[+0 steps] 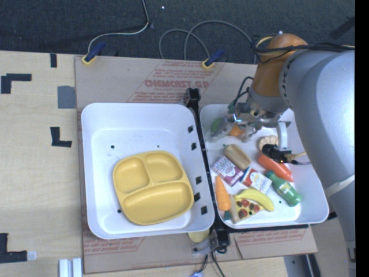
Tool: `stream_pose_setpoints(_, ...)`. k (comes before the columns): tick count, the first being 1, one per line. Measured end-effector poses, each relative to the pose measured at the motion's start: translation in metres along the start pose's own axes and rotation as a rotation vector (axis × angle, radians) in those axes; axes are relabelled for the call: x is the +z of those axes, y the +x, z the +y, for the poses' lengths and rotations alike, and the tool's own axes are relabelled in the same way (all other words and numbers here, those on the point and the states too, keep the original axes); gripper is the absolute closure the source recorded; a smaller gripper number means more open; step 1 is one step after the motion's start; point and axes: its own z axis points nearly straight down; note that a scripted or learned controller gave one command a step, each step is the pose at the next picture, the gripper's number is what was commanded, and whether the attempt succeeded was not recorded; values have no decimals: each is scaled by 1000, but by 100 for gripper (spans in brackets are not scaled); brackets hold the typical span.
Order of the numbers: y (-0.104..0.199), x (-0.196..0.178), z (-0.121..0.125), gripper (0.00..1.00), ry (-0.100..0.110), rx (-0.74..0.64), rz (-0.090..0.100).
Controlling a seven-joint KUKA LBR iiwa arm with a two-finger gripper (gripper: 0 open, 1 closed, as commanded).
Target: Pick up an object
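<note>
Printed red lettering runs across the cardboard sheet (173,79) beneath the bins; it is partly legible and appears to read "CHEMCAST GP", though the small lines cannot be made out. Small packets in the right bin carry printing too fine to read.

The left bin (95,154) holds one item: a yellow divided plate (153,186) with three compartments, lying flat toward the near side.

The right bin (314,203) holds a scatter of toy food. Toward its near edge lie a banana (256,199), a pizza slice (245,211) just beside it, and a carrot (222,194) close to the dividing wall. A green bottle (283,189) lies tilted at the right, with a red-orange pepper-like piece (274,165) above it. Near the middle sit a tan bread-like block (237,156), a pink-and-white packet (225,168) and a red-and-white packet (258,181). A small orange piece (235,131) lies under the tool.

The gripper (242,122) is low over the far left part of the right bin, above the orange piece. Whether it is released or clenched cannot be told; nothing is seen grasped.

The arm (323,103) fills the right side, its orange band (271,74) above the wrist.

The bench top (34,172) is pale wood with dark tape marks. Beyond it lies dark carpet (69,10) with loose cables (190,39), and two clamps hold the cardboard's far edge, one yellow (92,55) and one blue (214,57).
</note>
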Motion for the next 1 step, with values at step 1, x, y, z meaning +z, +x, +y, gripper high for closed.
stream_pose_setpoints(1,-2,0,0,0,1,-2,4)
